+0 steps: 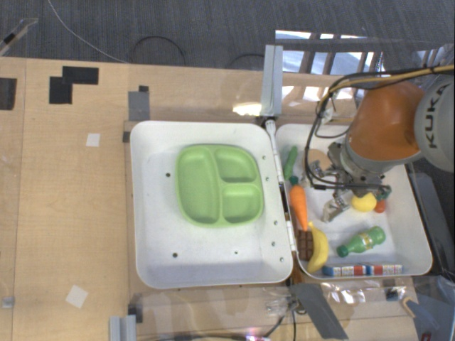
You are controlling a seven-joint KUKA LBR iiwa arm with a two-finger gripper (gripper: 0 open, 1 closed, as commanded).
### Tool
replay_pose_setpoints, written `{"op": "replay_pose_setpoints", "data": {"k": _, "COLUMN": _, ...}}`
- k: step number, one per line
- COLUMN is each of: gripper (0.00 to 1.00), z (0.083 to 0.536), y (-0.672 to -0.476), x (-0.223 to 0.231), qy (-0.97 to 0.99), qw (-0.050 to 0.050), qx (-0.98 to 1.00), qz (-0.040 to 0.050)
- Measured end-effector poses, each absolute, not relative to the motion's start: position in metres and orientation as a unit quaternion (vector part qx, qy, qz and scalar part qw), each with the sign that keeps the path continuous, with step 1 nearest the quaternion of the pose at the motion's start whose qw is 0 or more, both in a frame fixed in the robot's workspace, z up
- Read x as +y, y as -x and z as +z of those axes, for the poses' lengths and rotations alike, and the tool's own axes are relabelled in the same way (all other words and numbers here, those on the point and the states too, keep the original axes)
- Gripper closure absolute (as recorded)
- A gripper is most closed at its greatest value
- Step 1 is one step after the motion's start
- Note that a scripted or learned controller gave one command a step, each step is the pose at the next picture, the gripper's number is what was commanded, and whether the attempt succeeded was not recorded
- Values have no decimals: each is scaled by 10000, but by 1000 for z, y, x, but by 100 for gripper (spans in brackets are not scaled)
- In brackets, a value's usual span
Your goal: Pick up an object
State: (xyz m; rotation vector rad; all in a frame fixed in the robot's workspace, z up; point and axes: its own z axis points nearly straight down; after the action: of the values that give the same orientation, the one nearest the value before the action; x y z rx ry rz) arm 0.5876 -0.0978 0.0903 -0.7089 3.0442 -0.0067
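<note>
Nearest, we see a striped box [363, 269] along the right bin's [419, 251] front wall, its print unreadable, with a green bottle [362, 241] and banana [319, 248] behind. Farther back the tool [340, 208] hangs beside a yellow lemon [364, 203]; its opening we cannot tell. "KUKA" marks the arm [431, 123].
</note>
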Motion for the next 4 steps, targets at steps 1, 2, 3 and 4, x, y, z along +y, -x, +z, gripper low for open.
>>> {"op": "replay_pose_setpoints", "data": {"k": 1, "gripper": 100, "z": 106, "y": -593, "x": -96, "qy": 2277, "qw": 172, "qx": 9736, "qz": -40}}
{"op": "replay_pose_setpoints", "data": {"k": 2, "gripper": 100, "z": 221, "y": -637, "x": -167, "qy": 4042, "qw": 77, "qx": 9146, "qz": -48}}
{"op": "replay_pose_setpoints", "data": {"k": 3, "gripper": 0, "z": 218, "y": -637, "x": -164, "qy": 4056, "qw": 58, "qx": 9140, "qz": -21}}
{"op": "replay_pose_setpoints", "data": {"k": 4, "gripper": 0, "z": 100, "y": -659, "x": -201, "qy": 4419, "qw": 74, "qx": 8970, "qz": -37}}
